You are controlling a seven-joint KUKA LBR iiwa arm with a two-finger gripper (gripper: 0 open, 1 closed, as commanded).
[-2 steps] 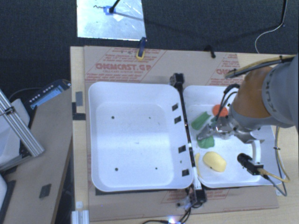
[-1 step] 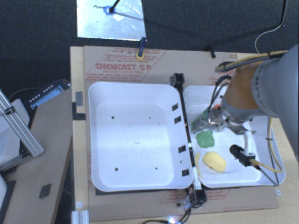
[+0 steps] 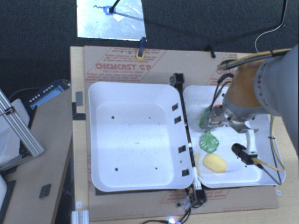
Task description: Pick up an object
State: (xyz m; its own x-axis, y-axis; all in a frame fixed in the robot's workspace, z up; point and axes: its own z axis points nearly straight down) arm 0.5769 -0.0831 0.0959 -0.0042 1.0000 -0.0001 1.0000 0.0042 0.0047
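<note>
1. Grey KUKA arm with orange band (image 3: 243, 85): enters from 3 o'clock and bends down over the right shallow white plastic bin (image 3: 266, 174).
2. Two-finger metal gripper (image 3: 216, 119): low in the right bin's upper-left part, at the 9 o'clock side of the wrist. It is too small and too crowded by cables to tell how the hand is set.
3. Green leaf-shaped soft object, upper piece (image 3: 204, 118): just beside the gripper tip, at its 9 o'clock. Contact cannot be told.
4. Green rounded leaf-like object, lower piece (image 3: 209, 142): lies on the bin floor at 6 o'clock from the gripper, apart from it.
5. Pale yellow oval lemon-like object (image 3: 214, 163): on the bin floor at 6 o'clock from the lower green piece, near it.
6. Black cylindrical fitting (image 3: 240, 151): at 3 o'clock of the yellow object, with a tan cable trailing towards 4 o'clock.
7. Left shallow white plastic bin (image 3: 135, 134): at 9 o'clock from the right bin, the two joined side by side by black clips (image 3: 180, 120).
</note>
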